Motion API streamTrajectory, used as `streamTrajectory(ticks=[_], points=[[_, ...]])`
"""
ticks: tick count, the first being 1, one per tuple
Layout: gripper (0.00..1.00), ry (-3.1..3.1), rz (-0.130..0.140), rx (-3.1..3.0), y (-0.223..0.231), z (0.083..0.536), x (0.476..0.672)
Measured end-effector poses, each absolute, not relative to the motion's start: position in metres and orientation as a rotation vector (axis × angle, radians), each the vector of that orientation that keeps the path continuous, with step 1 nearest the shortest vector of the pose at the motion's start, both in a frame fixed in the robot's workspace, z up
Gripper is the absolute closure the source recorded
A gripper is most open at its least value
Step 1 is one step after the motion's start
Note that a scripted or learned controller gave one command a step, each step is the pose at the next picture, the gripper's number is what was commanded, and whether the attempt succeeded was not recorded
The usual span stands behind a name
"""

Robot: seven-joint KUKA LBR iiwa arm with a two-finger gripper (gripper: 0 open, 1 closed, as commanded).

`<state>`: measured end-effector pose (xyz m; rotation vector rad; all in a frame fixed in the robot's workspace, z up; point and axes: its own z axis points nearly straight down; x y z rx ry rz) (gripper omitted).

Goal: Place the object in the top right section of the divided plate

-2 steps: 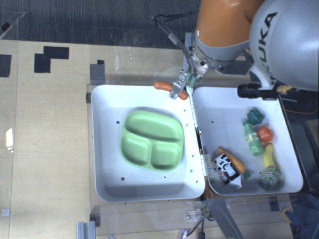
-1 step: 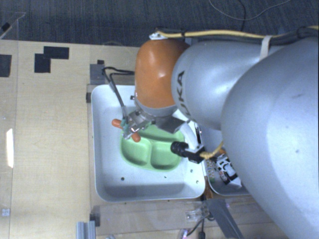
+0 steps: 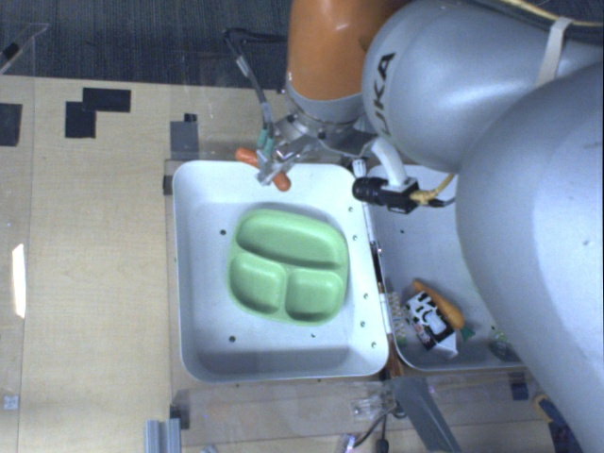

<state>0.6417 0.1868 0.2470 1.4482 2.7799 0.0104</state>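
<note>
One orange obj point(image 3: 253, 158) clamped in gripper point(image 3: 272, 166), above left bin's point(image 3: 203, 253) far edge.

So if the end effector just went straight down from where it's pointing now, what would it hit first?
Probably the floor of the left shallow white bin near its top rim, above the green divided plate. The end effector sits there, though depth is unclear.

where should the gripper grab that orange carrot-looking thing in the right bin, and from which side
Grip the orange stick across its narrow middle, coming straight down from above. It lies flat and slanted in the right bin, long and thin, so closing across its short width fits best. Its lower end lies against a black-and-white packet, so stay toward the upper half.
</note>
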Motion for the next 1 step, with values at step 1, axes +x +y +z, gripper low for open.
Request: streamTrajectory(ticks=[1], points=[[1.0,2.849,0.006,1.311,0.1272,0.2768,0.6268]])
